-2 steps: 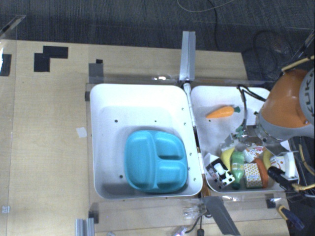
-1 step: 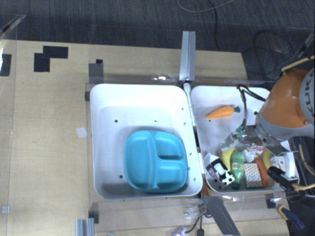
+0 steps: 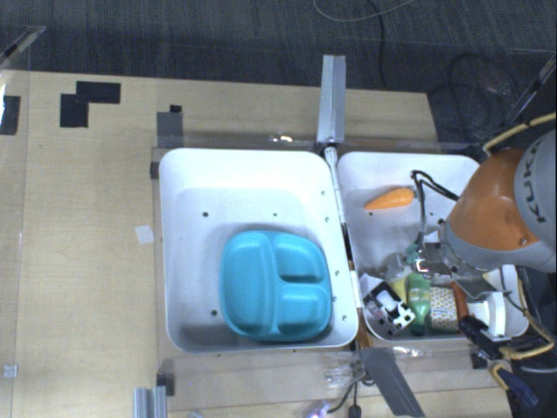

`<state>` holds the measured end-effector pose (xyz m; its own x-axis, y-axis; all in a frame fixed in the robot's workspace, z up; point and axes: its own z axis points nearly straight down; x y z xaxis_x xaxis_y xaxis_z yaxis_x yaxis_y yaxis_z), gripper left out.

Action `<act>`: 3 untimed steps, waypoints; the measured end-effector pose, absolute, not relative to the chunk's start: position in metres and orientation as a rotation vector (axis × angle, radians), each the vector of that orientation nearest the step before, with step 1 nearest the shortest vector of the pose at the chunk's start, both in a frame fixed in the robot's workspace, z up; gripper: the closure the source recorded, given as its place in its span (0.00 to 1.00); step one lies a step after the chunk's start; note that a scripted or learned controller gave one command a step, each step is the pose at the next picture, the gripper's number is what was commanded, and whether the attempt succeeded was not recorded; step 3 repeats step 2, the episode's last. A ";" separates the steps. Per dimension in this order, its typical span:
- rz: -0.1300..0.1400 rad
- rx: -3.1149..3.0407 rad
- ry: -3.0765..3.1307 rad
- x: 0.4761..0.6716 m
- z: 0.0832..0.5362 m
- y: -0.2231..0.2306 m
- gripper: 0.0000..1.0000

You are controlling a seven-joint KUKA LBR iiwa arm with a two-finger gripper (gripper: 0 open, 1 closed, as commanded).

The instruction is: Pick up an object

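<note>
gripper point(image 3: 419, 264): low over right-bin clutter, prob. lining up a pick; grip state — can't tell
green bottle point(image 3: 419, 303): just below it
carrot point(image 3: 389, 199): above-left, apart

Objects in the two white bins, seen from above.

A blue divided tray point(image 3: 277, 286) lies flat just below the centre of the frame, in the left bin, its compartments facing up. At centre right, in the right bin, an orange carrot-shaped piece point(image 3: 389, 200) lies on its side, apart from the rest. Toward the lower right of the frame sits a tight cluster: a green bottle-like item point(image 3: 419, 303), a small black-and-white object point(image 3: 388, 307) just left of it, and a speckled tan piece point(image 3: 444, 307) touching its right side.
</note>
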<state>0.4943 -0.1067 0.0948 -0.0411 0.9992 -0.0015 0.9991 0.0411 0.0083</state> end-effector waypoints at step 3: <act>0.005 2.228 2.210 0.502 0.202 -0.057 1.00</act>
